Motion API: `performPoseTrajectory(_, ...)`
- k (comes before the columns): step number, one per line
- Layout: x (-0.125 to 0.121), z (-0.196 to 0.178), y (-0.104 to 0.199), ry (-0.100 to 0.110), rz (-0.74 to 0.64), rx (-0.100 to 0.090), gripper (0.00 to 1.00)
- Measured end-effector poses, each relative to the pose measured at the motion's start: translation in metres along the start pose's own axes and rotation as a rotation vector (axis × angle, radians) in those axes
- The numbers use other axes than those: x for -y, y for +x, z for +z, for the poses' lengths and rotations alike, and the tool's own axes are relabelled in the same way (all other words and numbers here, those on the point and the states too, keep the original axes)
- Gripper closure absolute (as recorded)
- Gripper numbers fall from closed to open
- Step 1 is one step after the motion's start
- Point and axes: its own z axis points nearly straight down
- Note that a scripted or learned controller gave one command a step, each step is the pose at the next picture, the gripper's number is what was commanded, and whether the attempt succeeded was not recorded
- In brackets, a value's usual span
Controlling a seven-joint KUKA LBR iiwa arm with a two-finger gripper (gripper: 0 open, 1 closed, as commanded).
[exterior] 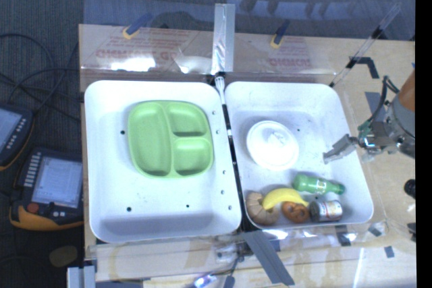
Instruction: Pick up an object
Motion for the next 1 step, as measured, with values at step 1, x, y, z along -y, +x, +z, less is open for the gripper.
performPoseTrajectory(1, -0.0489, 0.0932, 0.069, 0.002, 0.231, 0.0, 0.0)
